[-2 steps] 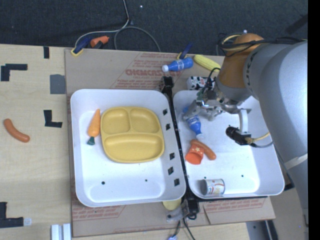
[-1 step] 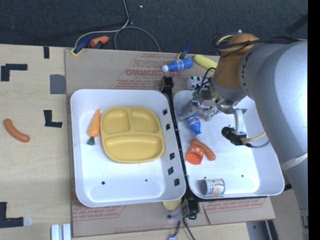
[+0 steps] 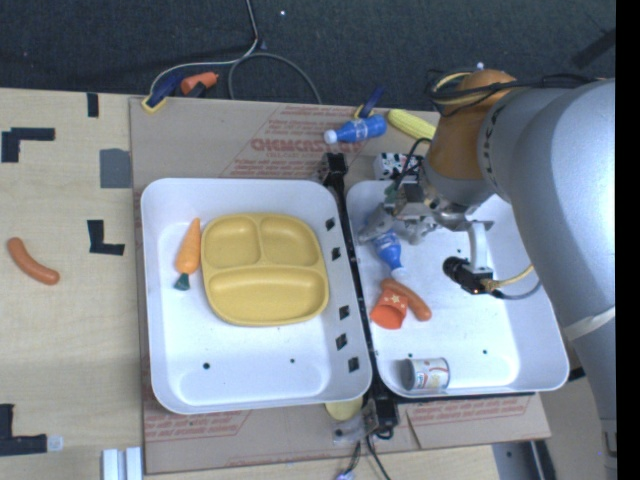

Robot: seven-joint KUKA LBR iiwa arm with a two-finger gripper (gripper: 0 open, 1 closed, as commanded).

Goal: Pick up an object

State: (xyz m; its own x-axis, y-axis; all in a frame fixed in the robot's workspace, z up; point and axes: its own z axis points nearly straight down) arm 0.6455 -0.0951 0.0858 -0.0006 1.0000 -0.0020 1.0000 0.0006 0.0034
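In the right bin (image 3: 530, 358), near its upper left corner, the hand (image 3: 400, 218) hangs directly over a small blue bottle (image 3: 389, 251), blue-bodied, lying tilted on the white floor.

Dark carpet (image 3: 120, 18) beyond wooden bench (image 3: 60, 358)

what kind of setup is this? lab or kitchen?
Most likely a robot lab test bench, not a kitchen: two shallow white plastic bins clipped side by side on a cardboard sheet, toy food such as an orange plastic carrot, and black tape markers on the wooden benchtop.
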